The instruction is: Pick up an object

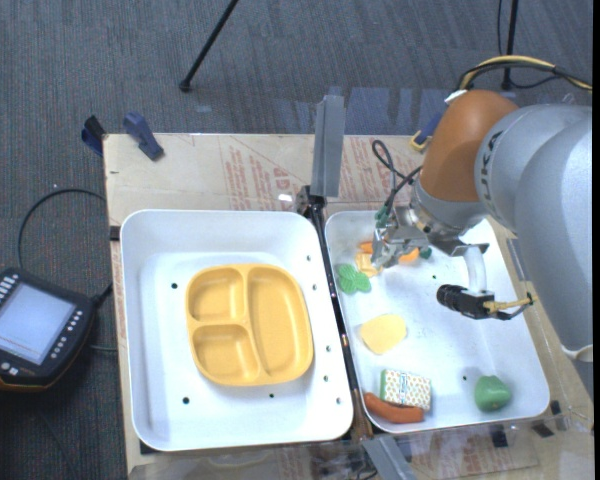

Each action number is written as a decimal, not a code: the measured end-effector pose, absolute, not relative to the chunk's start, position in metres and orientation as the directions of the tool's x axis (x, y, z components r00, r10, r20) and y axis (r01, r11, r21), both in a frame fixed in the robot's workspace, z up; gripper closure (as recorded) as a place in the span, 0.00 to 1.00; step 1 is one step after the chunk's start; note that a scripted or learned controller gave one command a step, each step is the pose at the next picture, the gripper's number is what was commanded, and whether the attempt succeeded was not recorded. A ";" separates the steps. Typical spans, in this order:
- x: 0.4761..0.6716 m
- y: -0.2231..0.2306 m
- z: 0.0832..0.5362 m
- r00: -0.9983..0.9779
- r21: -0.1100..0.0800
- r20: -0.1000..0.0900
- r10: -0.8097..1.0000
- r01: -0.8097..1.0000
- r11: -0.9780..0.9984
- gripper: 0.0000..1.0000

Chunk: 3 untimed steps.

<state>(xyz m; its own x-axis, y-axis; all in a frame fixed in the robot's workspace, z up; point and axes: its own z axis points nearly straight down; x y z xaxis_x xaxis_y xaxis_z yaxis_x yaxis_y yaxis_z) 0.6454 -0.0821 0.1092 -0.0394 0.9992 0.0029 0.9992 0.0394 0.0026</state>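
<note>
A small orange toy piece [411, 257] lies at the far end of the right-hand shallow white bin [450, 358], just beside the grey arm's gripper [384, 251]; how far the gripper is open, and whether it has hold of anything, cannot be made out. Near them sit a green leafy toy [354, 281] and a pale yellow disc [383, 334], while a yellow divided plastic plate [248, 325] rests in the middle of the left white bin [152, 268].

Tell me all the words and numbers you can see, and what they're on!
Nothing can be read for certain.
Red print on the brown board behind the bins: turned and too blurred to read.
Dark letters on the grey arm: partly seen, too blurred to read.
Print on the small packet in the right bin: too small to read.
Screen of the handheld controller on the floor: too blurred to read.
</note>
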 end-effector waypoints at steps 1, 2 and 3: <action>0.645 -0.082 0.109 -0.040 0.002 0.003 0.999 0.999 0.040 0.00; 0.645 -0.083 0.119 -0.039 0.003 0.004 0.999 0.999 0.039 1.00; 0.645 -0.083 0.118 -0.040 0.002 0.004 0.999 0.999 0.040 0.00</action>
